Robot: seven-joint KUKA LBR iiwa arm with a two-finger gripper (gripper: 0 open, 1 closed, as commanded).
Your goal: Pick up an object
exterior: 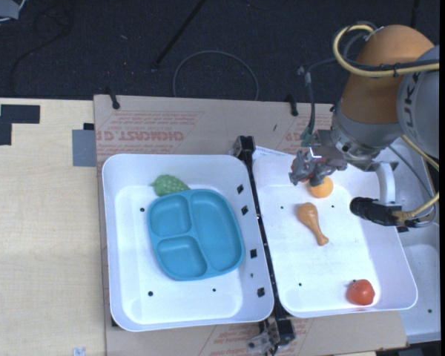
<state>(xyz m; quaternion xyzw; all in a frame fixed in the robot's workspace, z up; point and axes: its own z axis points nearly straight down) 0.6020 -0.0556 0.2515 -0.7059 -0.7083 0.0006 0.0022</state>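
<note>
Your two-finger gripper (314, 170) sits at the far edge of the right-hand bin, right over a small round orange fruit (322, 188). You cannot tell from this angle whether it is wide, narrow or clamped on the fruit; the dark gripper body overlaps the fruit's upper part and hides the contact.

Working down from the biggest things: your grey arm with its orange band (389, 58) comes in from the right, above the bins. The left shallow white bin (126, 288) holds a blue plastic divided plate with three compartments (195, 233), lying flat near its middle. A green leafy toy vegetable (169, 185) lies at the plate's far left corner, partly tucked under its rim.

In the right shallow white bin (389, 288), a tan toy chicken drumstick (312, 222) lies just near of the orange fruit, close to it but apart. A small red round tomato-like toy (361, 292) rests well apart, in the near right corner.
</note>
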